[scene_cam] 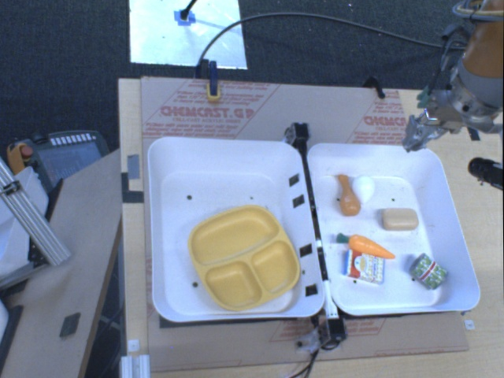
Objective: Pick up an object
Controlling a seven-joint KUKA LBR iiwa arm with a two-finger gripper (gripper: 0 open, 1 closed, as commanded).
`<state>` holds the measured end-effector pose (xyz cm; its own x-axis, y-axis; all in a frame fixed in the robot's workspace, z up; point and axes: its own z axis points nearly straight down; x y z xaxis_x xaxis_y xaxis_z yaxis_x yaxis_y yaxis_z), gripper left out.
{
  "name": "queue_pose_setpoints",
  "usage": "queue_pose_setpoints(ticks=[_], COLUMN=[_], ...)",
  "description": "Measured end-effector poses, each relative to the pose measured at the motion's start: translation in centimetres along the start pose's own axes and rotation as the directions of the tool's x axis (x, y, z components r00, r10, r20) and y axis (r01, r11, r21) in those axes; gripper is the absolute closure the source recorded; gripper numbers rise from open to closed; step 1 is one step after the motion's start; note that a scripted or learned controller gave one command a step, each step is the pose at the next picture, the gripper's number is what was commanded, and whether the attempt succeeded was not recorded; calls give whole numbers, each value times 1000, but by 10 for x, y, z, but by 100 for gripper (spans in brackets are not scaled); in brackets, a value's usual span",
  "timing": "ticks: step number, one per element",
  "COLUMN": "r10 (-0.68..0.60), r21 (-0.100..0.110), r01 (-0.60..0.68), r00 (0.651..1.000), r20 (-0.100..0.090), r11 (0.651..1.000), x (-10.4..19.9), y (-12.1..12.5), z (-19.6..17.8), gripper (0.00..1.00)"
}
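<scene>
The right bin (449,203) holds several small items: an orange-brown spoon-like piece (347,195) beside a white egg shape (364,187), a beige block (399,219), an orange carrot (370,246), a small red and white carton (364,266) and a green and white can (428,271). My gripper (415,135) hangs above the far right corner of that bin, well clear of every item, with nothing seen between its fingers.
The left bin (169,172) carries a yellow divided tray (242,255). A black clip strip (309,211) runs between the bins. Cardboard (260,109) lies under both. A grey table (63,235) and a controller (63,152) stand at the left.
</scene>
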<state>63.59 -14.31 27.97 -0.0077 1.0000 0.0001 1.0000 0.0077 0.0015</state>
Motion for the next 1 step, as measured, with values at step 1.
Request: queue_pose_setpoints(ticks=[1], r10=[-1], r21=[0], r01=[1], r00=[1000], r20=[0], r11=[1000], x=[49], y=[1], z=[-1], gripper=[100])
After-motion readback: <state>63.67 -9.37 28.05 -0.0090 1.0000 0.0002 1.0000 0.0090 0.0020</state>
